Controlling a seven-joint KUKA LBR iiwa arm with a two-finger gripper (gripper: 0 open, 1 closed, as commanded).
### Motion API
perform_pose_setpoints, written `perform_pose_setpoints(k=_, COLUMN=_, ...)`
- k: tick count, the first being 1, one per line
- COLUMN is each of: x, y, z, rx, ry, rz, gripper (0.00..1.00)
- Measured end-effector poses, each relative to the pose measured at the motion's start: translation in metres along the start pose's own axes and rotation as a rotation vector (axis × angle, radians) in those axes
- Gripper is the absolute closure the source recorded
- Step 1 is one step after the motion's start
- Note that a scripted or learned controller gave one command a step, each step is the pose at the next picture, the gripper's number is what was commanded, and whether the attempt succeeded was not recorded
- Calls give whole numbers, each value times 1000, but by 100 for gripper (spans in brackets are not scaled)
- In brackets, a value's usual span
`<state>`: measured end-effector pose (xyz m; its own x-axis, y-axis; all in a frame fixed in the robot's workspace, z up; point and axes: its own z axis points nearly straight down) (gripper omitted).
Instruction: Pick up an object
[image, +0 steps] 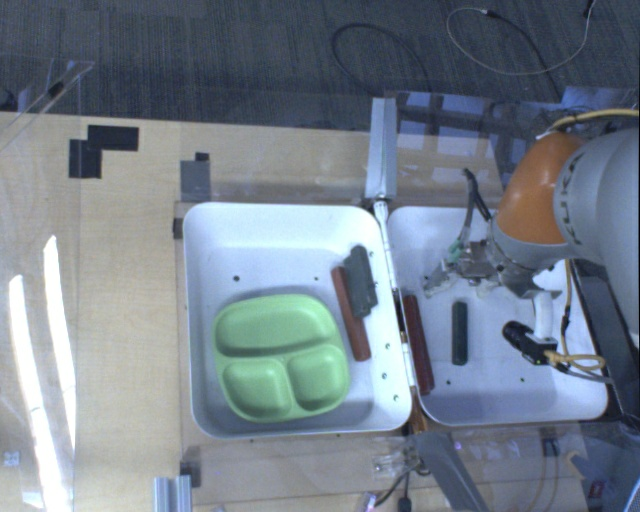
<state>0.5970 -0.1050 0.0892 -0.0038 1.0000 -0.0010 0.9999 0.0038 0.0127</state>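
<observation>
Whether the gripper's (452, 272) fingers are spread or pressed together cannot be told, and nothing shows between them. Left bin (210, 235) holds a green divided plate (283, 355), then a brown stick (351, 313) touching a dark grey block (360, 281). Right bin (500, 405) — a brown strip (417, 342) along its left wall, a black bar (459, 331) lying just near of the gripper.
</observation>
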Motion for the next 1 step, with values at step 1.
perform_pose_setpoints(k=1, x=9, y=-69, z=-2, rx=-1, ry=1, rz=-25, gripper=0)
